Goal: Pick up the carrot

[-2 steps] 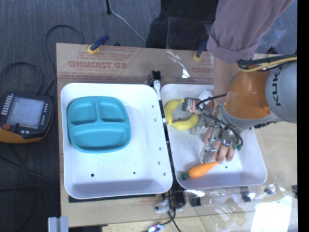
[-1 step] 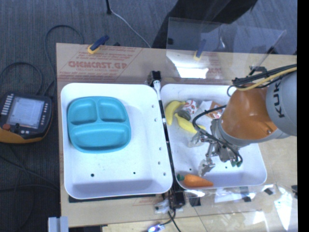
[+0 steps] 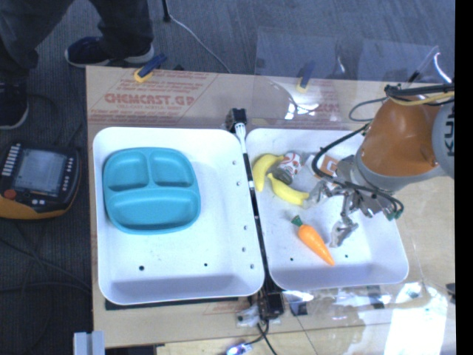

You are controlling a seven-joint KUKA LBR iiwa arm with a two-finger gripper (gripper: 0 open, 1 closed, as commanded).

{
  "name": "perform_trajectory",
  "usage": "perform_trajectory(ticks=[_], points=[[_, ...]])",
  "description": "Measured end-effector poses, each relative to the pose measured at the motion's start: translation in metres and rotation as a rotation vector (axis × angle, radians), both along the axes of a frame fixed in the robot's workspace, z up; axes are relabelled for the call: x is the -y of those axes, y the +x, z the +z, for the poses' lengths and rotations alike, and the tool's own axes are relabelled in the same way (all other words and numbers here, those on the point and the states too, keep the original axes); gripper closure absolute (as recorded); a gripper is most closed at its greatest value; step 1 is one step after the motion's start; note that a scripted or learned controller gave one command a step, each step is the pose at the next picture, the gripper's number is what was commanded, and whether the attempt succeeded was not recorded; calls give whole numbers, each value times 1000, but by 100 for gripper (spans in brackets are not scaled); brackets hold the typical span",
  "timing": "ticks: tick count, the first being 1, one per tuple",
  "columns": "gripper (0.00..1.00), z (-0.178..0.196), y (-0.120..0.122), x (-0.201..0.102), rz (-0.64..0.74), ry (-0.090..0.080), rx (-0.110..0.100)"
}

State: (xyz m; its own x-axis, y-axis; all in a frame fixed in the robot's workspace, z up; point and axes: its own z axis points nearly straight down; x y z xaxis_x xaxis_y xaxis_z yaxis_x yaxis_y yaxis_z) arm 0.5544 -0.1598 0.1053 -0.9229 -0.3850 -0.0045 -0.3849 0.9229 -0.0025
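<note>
The orange carrot (image 3: 315, 243) with a green top lies flat in the right bin (image 3: 384, 268), near its front, pointing toward the front right. My gripper (image 3: 332, 213) hangs just right of and behind the carrot, below the orange wrist band. Its fingers are spread, one fingertip (image 3: 343, 232) close to the carrot's right side and apart from it. The gripper is open and nothing is between the fingers.
Two yellow bananas (image 3: 272, 177) and a small red-and-white object (image 3: 291, 163) lie in the back left of the right bin. A blue divided plate (image 3: 151, 188) sits in the left bin (image 3: 177, 272). Cables loop around the wrist.
</note>
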Motion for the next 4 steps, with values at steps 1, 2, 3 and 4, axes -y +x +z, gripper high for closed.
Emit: perform_trajectory(ticks=[1,2,3,4], points=[[0,-13,-26,-57,-98,-3,13],[0,80,-60,-115,174,2,2],[0,79,-62,-90,165,1,-3],[0,-10,-58,-62,51,1,-1]])
